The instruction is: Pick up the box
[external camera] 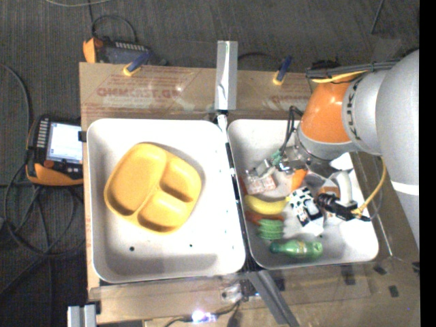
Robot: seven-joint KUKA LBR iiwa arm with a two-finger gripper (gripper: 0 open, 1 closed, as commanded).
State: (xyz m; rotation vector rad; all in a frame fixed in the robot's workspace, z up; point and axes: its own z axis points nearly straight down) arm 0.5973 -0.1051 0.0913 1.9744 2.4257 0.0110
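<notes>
Two white bins (235, 182), small box (261, 182) (crinkly), end effector (294, 163) grip unclear, yellow plastic tray (154, 187).

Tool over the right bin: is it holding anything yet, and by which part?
Cannot be told. The tool sits low in the shallow white right bin, above the small pink-and-white printed box, but the grey arm with its orange band hides any hold.

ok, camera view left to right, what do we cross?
Handheld controller → left bin → yellow tray → right bin → small box → orange band on the arm.
</notes>
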